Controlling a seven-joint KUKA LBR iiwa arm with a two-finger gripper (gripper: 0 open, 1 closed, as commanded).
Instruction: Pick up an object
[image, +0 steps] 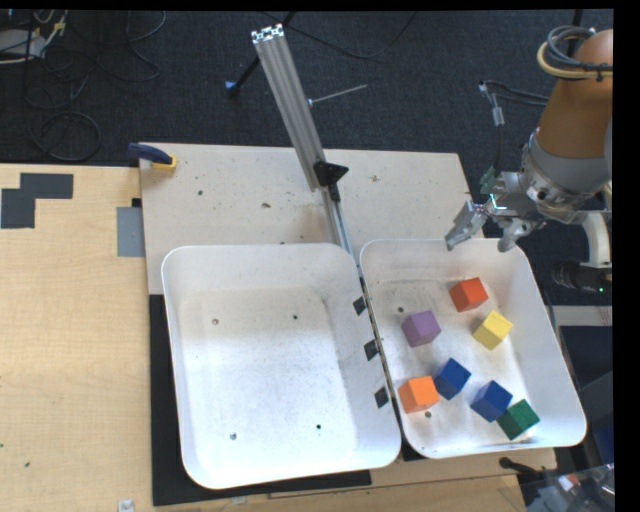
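The tool (488, 228) was seen released, its fingers spread and nothing between them, poised above the far edge of the right bin (560, 350). The nearest candidate, an orange cube (468, 294), lay just inside that far edge, apart from the yellow cube (492, 329) and purple cube (421, 327). A straight descent, centred over it with the fingers aligned to its flat faces, was judged best.

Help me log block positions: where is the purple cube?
The purple cube lies in the right bin, left of centre, between the orange-red cube and the blue cube.
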